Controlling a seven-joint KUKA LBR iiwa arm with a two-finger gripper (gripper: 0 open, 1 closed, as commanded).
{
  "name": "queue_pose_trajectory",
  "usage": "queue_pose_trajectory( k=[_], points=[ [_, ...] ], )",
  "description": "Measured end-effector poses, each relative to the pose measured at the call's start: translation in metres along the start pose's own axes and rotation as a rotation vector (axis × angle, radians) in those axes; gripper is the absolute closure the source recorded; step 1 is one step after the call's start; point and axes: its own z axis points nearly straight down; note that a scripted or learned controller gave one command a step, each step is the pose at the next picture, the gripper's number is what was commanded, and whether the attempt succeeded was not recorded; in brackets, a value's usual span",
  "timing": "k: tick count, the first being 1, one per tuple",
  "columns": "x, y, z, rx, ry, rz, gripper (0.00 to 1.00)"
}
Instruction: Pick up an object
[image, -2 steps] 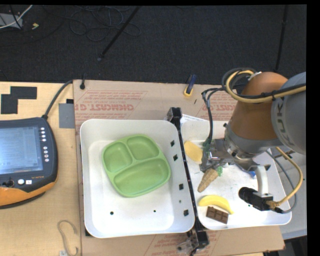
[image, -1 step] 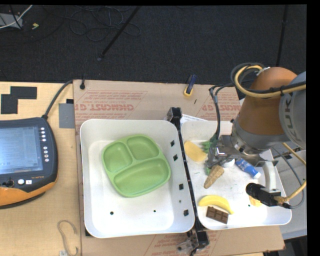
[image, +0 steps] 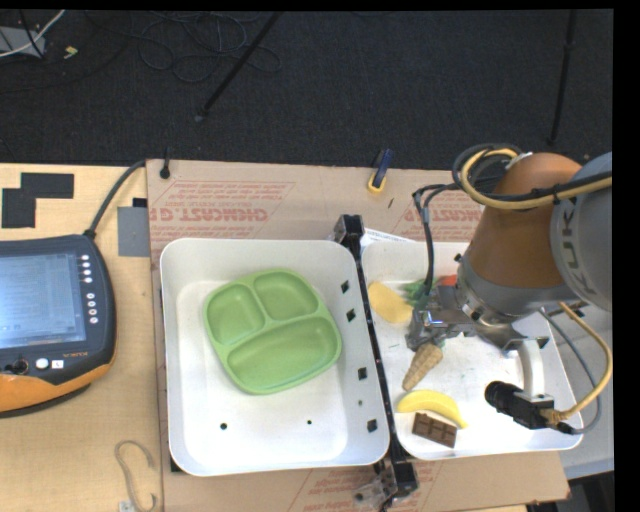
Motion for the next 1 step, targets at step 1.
queue_pose_trajectory(
  k=[1],
  points=[
    [0.002, 0.0133, -0.0165, -0.004, 0.0, 0.0, 1.0]
  ],
)
